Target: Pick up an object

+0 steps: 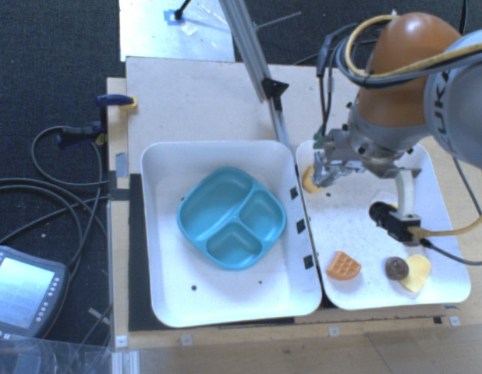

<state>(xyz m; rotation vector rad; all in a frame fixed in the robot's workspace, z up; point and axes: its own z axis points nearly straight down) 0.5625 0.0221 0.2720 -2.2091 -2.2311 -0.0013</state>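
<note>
Over the right bin's upper left corner, the end effector hangs low, just beside a yellow piece that lies against the wall shared with the left bin. That piece looks like the likeliest target. Whether the end effector is wide or narrow cannot be told from this slant, and nothing can be seen held in it.

The main risk is the wall. The yellow piece sits so tight to it that one side of the end effector may land on the rim or on the piece itself, pushing it flat instead of closing round it. A shallow, rounded piece could also slip out sideways on closing, or be lifted a little and dropped. If the arm comes down off-centre, it may close on nothing.

The other candidates stand well apart, along the near side of the same bin: an orange waffle, a brown disc and a pale heart, the last two touching. Grabbing either of those two could drag the other along. A blue plate lies alone in the left bin, too broad for an easy grip, I judge.

As for writing, the grey arm shows part of large lettering, seemingly "KU", cut off at the edge. A pendant left of the bench has a lit screen, too small to read.
</note>
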